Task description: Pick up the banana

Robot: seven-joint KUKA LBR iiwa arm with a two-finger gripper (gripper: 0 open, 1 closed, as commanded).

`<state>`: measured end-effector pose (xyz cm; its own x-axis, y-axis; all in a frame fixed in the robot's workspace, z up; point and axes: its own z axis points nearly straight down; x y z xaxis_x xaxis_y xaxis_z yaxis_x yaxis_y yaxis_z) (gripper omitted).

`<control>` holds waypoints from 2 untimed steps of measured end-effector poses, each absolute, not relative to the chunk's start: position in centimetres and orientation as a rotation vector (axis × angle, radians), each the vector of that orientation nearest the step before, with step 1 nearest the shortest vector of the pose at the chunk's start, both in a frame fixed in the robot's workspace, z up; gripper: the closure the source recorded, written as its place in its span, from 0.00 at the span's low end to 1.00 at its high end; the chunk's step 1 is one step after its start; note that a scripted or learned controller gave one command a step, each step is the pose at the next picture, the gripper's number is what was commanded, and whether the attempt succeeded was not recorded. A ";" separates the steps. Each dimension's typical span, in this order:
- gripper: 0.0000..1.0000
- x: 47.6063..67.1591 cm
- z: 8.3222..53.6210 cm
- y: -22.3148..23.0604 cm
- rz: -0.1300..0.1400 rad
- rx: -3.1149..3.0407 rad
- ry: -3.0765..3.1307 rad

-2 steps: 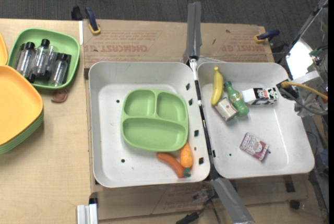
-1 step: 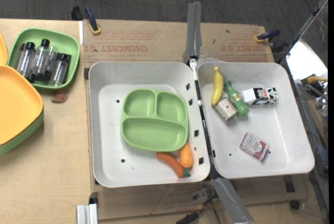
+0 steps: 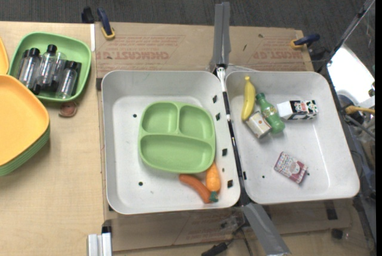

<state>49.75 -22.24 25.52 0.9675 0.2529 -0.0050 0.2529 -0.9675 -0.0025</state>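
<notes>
- Two bins: left bin (image 3: pixel 119 129) holds a green plate (image 3: pixel 176 136) and carrots (image 3: pixel 203 184).
- Right bin (image 3: pixel 322 153) holds banana (image 3: pixel 248 99), bottle (image 3: pixel 270 113), cartons.
- Gripper: cannot tell.

In the left bin (image 3: pixel 119 147) you have a green divided plate (image 3: pixel 177 136) at its centre, with an orange carrot (image 3: pixel 196 187) and a small orange piece (image 3: pixel 213 178) touching the plate's rim at 5 o'clock. In the right bin (image 3: pixel 334 147) you see a green bottle (image 3: pixel 270 113) leaning against a small carton (image 3: pixel 258 125), a white toy truck (image 3: pixel 296 109) at 3 o'clock from the bottle, and a pink packet (image 3: pixel 290 166) toward 5 o'clock. Off at 9 o'clock sit a green tray of vials (image 3: pixel 50 67) and stacked orange plates (image 3: pixel 21 123)
</notes>
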 end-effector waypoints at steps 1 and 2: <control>1.00 47.7 21.8 -22.2 0.009 -3.124 -0.310; 1.00 47.7 20.0 -22.2 0.008 -3.115 -0.382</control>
<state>47.66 -22.21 19.96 0.9703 0.2417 -0.0049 0.2417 -0.9703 -0.0034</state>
